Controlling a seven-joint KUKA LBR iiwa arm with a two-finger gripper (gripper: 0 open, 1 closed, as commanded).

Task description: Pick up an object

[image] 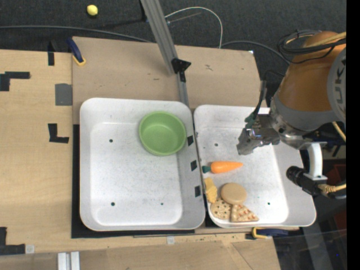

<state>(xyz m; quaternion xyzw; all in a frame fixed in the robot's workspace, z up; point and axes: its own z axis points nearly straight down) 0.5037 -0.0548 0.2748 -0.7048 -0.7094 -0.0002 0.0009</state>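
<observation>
The jaws (247, 144) hang over the right bin (292, 207), just above the carrot (226, 166). I cannot tell if they are spread. Next, I think, they should drop onto the carrot.

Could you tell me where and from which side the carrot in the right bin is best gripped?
Probably across the thick orange middle of the carrot, coming straight down. It lies flat along the bin floor, apart from the foods below it, with bare floor on both long sides for the fingers.

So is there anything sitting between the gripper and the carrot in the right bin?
Nothing visible. The gripper hovers just above and right of the carrot, with bare bin floor between them. The crackers lie nearer the front edge.
</observation>
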